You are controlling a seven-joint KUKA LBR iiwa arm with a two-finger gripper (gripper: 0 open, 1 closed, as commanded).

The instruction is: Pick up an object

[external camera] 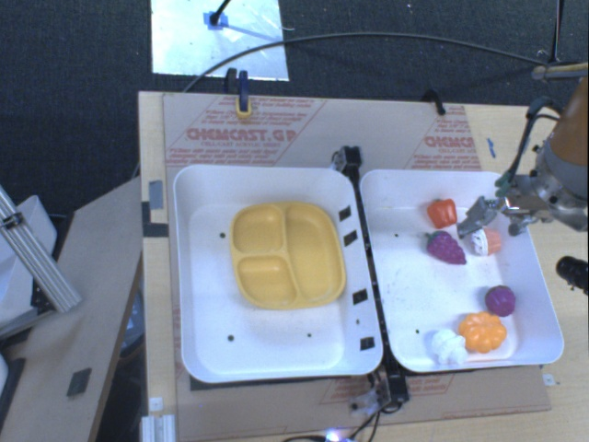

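1. A light wooden bench (304, 122) carries two shallow white bins side by side, seen from above at a slant.
2. The left bin (198, 339) holds a yellow divided plate (285, 254) with three compartments, lying flat near the bin's middle.
3. The right bin (534, 339) holds several small toy foods.
4. An orange toy pepper (443, 213) lies toward the far edge of the right bin.
5. A dark purple bumpy toy fruit (446, 248) lies just in front of the pepper, near the bin's middle.
6. A small white and salmon-pink toy piece (485, 241) lies just right of that purple fruit, directly under the tool's tip.
7. A round purple toy (500, 299) sits toward the right bin's near right corner.
8. An orange pumpkin-like toy (483, 332) lies close in front of it, with a white lumpy toy (449, 346) touching its left side, both by the near edge.
9. The grey arm (566, 168), with an orange band, reaches in over the bench's right edge.
10. The tool (480, 217) hangs over the far right part of the right bin, between the pepper and the white and pink piece.
11. Its fingers appear spread apart, with nothing seen between them.
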